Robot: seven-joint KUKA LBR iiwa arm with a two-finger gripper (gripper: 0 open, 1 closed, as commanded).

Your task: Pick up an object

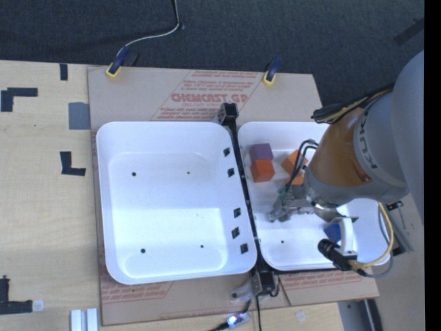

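The gripper (279,211) is hanging low inside the right bin (289,257), near the middle of its floor. Its thin grey fingers (282,202) are pointing down and to the left, toward the wall between the two bins. I cannot tell if the fingers are apart or together, because they are small and blurry from up here. Nothing is showing between them. The arm (372,150) is reaching in from the right side and is bending down over the bin. Its orange band (337,154) is sitting just above the wrist, and the big grey part is covering much of the right side of the bin. Just beyond the fingers, an orange block (262,169) is lying near the dividing wall. A purple block (260,152) is touching it on the far side. Another small orange thing (293,164) is lying close to the wrist, partly hidden by the arm. A blue thing (333,232) is peeking out under the arm at the near right of the bin. The left bin (110,185) is sitting beside the right one, with their walls touching. Both bins are resting on a brown cardboard sheet (200,95) on the bench.
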